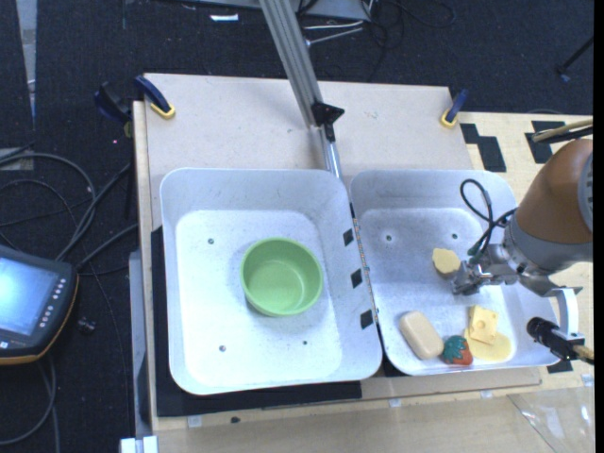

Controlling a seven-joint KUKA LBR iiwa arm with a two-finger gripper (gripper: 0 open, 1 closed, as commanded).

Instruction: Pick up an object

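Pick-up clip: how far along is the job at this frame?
Done: the gripper is down in the right bin, beside the small yellow piece.
In hand: nothing visibly held.
Left: the grasp and lift. The yellow piece, tan block, cheese wedge and strawberry all lie on the bin floor; the green bowl sits in the left bin.

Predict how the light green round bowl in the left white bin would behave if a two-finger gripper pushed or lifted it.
The light green round bowl sits upright on a base that looks broad, so a low push would probably slide it, not tip it. Its smooth look suggests plastic: likely light and stiff, perhaps slippery. Its width probably forces a pinch on the thin rim, which may tilt it.
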